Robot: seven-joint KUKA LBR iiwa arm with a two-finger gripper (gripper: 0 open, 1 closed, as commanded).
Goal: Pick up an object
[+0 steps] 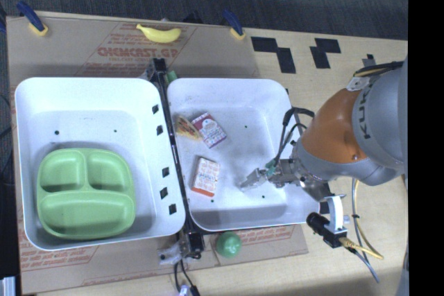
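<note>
Nothing is lifted yet: the pincer [251, 180], whose state I cannot tell, sits low in the right bin [277, 93] near its front edge, beside the orange packet [205, 177] lying on the floor.

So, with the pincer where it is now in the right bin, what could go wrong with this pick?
1. The pincer sits over bare bin floor, beside the small carton, not above it, so closing here would likely catch nothing.
2. The carton lies flat, so the tips may slide over it or push it toward the divider.
3. The red-and-white packet and the yellow snack wrapper touch each other, so going for one may drag the other.
</note>
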